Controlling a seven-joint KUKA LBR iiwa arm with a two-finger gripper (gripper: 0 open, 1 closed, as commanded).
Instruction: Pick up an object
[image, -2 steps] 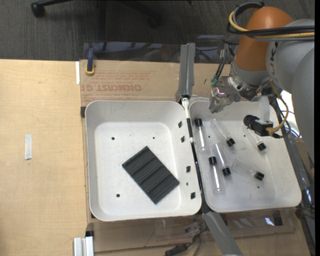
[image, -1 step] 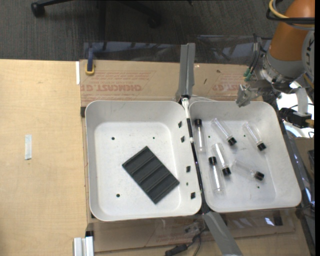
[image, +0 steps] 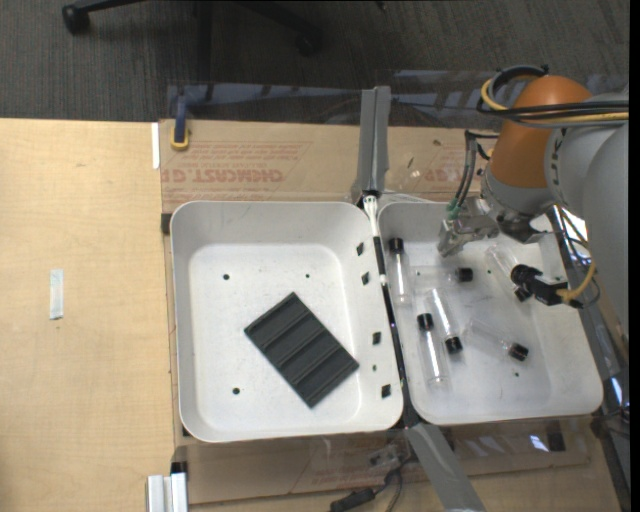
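Arm (image: 560, 150) is seen coming in from the right, orange band above the wrist, cables looped around it; jaws (image: 458, 236) are placed low over the far part of the right bin (image: 560, 395), near its far-left corner. Jaw state can't be told, the tips are too small and cluttered, and nothing is seen held. Left bin (image: 200, 330): one dark ribbed rectangular block (image: 301, 349) is laid flat and skewed, roughly mid-floor toward the near-right side, well apart from the walls. Right bin: several clear tubes with black caps are scattered; one tube (image: 397, 268) lies along the left wall, a longer tube (image: 434, 340) lies just beside it toward the near side, a small black cap piece (image: 464, 275) sits just near the jaws, another black cap (image: 517, 351) sits toward the right. A black fitting with yellow cable (image: 535, 285) hangs over the right side of that bin. A grey divider bar (image: 374, 140) runs between the bins at the far edge. Cardboard sheet (image: 270, 165) is laid under both bins, red print mirrored, not reliably readable. A yellow clamp (image: 179, 137) is seen at the cardboard's far-left corner. Desk (image: 80, 300) in light wood on the left, a small white label (image: 56, 295) stuck on it, text illegible.
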